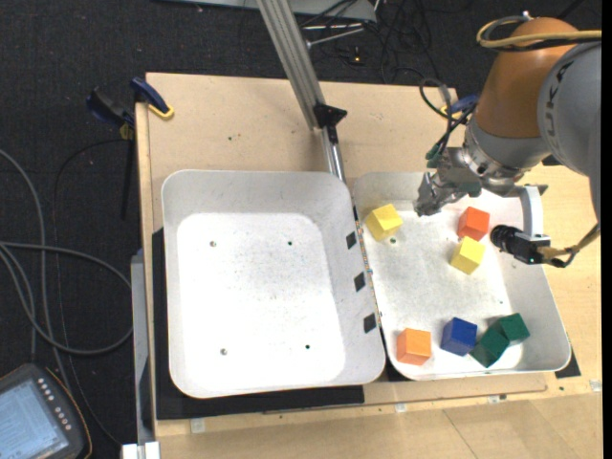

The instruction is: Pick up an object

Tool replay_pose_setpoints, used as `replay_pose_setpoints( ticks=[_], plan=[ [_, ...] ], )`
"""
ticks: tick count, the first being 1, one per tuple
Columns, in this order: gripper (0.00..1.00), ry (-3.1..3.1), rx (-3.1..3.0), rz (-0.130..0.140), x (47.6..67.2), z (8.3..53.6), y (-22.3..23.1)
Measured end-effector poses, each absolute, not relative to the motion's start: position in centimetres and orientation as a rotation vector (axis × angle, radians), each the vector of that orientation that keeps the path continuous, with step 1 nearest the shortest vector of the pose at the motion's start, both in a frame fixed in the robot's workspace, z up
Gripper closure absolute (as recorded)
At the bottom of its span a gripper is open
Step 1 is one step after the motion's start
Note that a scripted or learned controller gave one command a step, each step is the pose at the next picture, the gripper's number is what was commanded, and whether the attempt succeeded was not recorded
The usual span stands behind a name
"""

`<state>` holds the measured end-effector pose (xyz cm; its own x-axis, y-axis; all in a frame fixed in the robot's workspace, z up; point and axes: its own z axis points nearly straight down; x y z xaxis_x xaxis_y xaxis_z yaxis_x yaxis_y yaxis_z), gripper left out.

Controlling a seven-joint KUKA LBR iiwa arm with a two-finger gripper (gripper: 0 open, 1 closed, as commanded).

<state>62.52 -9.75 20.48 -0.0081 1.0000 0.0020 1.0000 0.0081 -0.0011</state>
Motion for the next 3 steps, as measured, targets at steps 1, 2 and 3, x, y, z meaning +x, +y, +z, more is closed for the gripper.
replay_pose_setpoints(
  ticks=[1,2,3],
  plan=[
    [1.00,-2.232,-2.212,-0.005,62.9,21.9,-4.2],
    [1.00,-2.229,-2.210,0.000,62.2,21.3,0.9],
    [1.00,-2.231,-2.213,-0.005,61.6,23.2,5.7]
  ],
)
